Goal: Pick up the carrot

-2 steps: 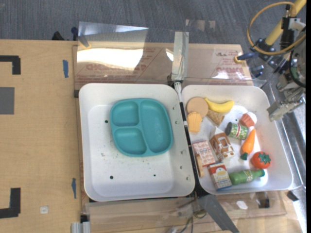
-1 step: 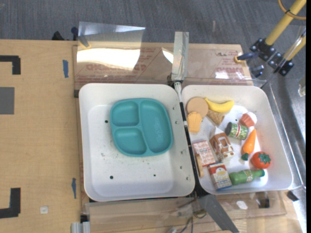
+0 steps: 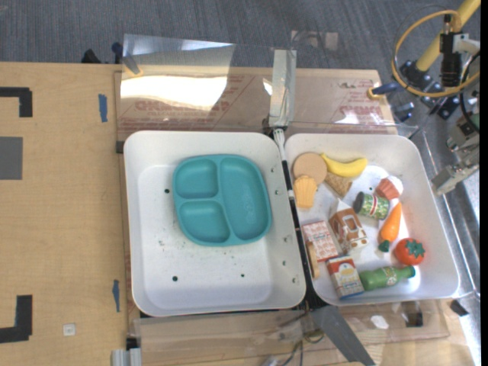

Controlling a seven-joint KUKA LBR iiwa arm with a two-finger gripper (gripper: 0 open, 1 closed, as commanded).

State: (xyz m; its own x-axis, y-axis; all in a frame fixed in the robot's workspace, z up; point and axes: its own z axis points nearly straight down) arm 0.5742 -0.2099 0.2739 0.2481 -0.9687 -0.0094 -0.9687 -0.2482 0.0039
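The carrot (image 3: 391,223) lies in the right bin (image 3: 438,227), near its right wall, tilted with its green end toward the tomato (image 3: 409,252) just below it. A green can (image 3: 371,205) sits just to its left, and a green bottle (image 3: 387,277) lies along the bin's near edge. A banana (image 3: 345,164) rests near the far wall. The left bin (image 3: 145,227) holds a teal divided plate (image 3: 222,199). The gripper (image 3: 456,170) hangs beyond the right bin's right rim, apart from the carrot; whether its jaws are released or clenched cannot be told.
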